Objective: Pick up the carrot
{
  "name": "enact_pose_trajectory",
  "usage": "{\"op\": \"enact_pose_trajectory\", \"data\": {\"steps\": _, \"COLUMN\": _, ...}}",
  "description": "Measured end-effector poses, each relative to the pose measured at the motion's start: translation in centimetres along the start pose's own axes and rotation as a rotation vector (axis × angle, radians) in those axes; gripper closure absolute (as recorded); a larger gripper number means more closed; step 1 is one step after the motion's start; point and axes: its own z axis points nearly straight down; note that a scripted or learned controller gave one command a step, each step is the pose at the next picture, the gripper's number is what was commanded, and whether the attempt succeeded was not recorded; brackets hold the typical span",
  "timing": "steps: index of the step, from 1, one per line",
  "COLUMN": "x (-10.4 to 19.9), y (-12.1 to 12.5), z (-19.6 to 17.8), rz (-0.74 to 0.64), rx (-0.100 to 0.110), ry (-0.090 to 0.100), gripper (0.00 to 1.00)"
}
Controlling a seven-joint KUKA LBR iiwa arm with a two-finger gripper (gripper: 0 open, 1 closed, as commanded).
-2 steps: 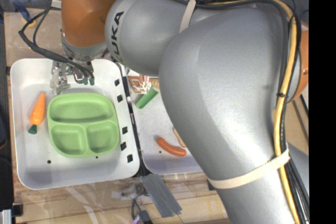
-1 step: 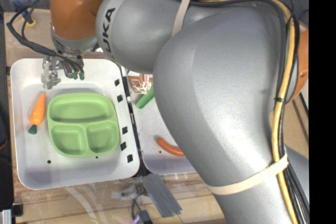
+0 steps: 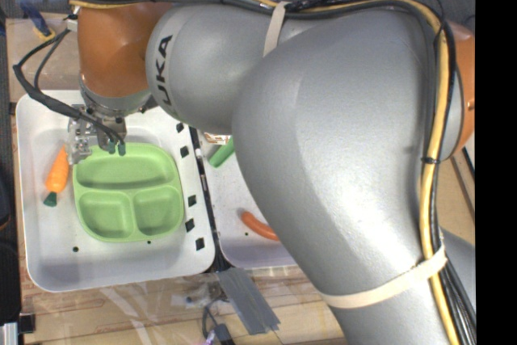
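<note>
The carrot (image 3: 56, 171), orange with a dark green stub at its lower end, lies in the left part of the left bin (image 3: 36, 254), just left of a green divided plate (image 3: 125, 194). My gripper (image 3: 97, 147) hangs over the plate's upper left corner, a short way right of and above the carrot. It is open, with nothing between its fingers. The carrot lies free on the bin floor.
The big grey arm covers most of the right bin (image 3: 242, 254). An orange item (image 3: 258, 226) and a green item (image 3: 220, 154) peek out beside it there. A black-marked divider (image 3: 202, 198) separates the bins. Cables loop at the left bin's upper left.
</note>
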Motion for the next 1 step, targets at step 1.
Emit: {"op": "enact_pose_trajectory", "data": {"steps": 1, "x": 7.79, "y": 0.47, "z": -2.19, "rz": 0.328, "rx": 0.000, "ry": 0.000, "gripper": 1.00}}
